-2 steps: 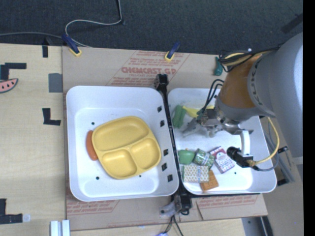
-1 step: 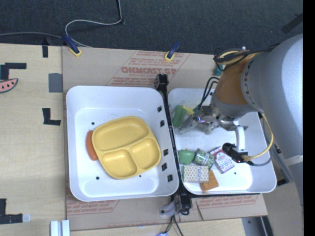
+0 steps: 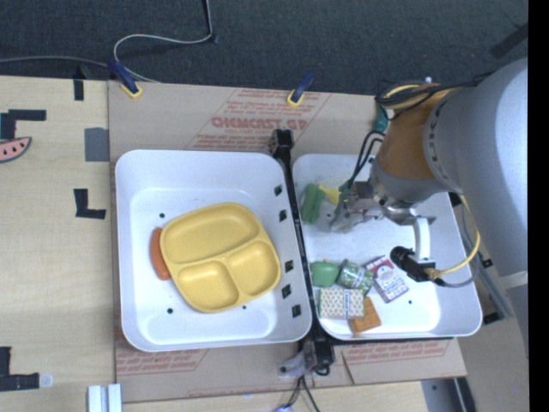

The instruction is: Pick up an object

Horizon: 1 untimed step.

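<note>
One fixed overhead camera looks slantwise down on both bins (image 3: 129, 256).

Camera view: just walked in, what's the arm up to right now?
The arm's gripper is down in the right bin, at its upper left part, next to a green object. I can't tell from this angle if anything is gripped. Lower in the same bin lie another green item, a small red and white packet and a patterned packet. The left bin holds a yellow divided tray with an orange object tucked at its left edge.
</note>
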Each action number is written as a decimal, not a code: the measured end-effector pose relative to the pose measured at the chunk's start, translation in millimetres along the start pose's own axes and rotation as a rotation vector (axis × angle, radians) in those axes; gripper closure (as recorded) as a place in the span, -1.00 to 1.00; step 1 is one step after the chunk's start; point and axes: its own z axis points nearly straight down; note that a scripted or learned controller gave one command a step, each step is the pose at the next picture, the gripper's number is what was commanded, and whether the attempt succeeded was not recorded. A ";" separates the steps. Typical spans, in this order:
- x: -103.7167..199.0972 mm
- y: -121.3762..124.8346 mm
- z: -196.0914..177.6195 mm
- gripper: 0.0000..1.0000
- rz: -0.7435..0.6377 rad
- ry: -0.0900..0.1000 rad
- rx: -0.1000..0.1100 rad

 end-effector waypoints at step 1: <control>0.0 -0.1 0.1 -1.00 0.000 0.000 0.000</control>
